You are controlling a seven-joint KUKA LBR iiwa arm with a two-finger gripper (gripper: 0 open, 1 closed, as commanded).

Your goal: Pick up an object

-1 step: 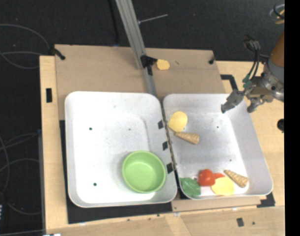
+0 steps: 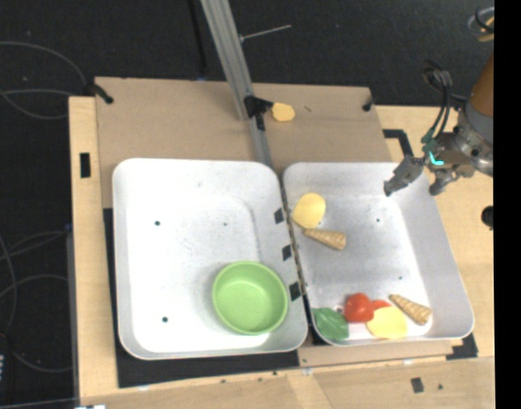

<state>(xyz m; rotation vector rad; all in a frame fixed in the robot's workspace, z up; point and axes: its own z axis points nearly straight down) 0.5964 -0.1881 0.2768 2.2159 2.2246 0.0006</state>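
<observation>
A: Objects for picking, all in the right-hand bin [image 2: 431, 228]: a pale yellow round piece [image 2: 309, 209] near the bin's upper left, with a tan cone [image 2: 327, 239] lying just below it. Along the bottom wall sit a green piece [image 2: 330, 322], a red piece [image 2: 359, 307], a yellow piece [image 2: 388, 323] and a second tan cone [image 2: 411, 308], bunched close together.

B: Noted. Jaws?

A: The gripper [image 2: 420, 177] hangs over the upper right corner of that bin, jaws spread, two dark fingers [image 2: 400, 178] pointing down and apart, nothing between them. The arm is cut off at the right edge of the frame, so just the wrist and a sliver of orange are seen.

B: Relation to the objects?

A: Well apart from all. The round yellow piece lies to the left of the jaws, the bottom cluster far below them in the frame.

B: Anything hard to read?

A: The red and yellow pieces overlap; cannot tell their exact shapes or whether they touch. The green piece sits in the bin's lower left corner, partly hidden by the rim.

B: Elsewhere?

A: Left bin [image 2: 158, 228] holds a green bowl [image 2: 250, 296], lower right. A small yellow lump [image 2: 283, 112] rests on the table [image 2: 328, 382] above the bins, beside a slanted metal rail [image 2: 230, 49].
</observation>
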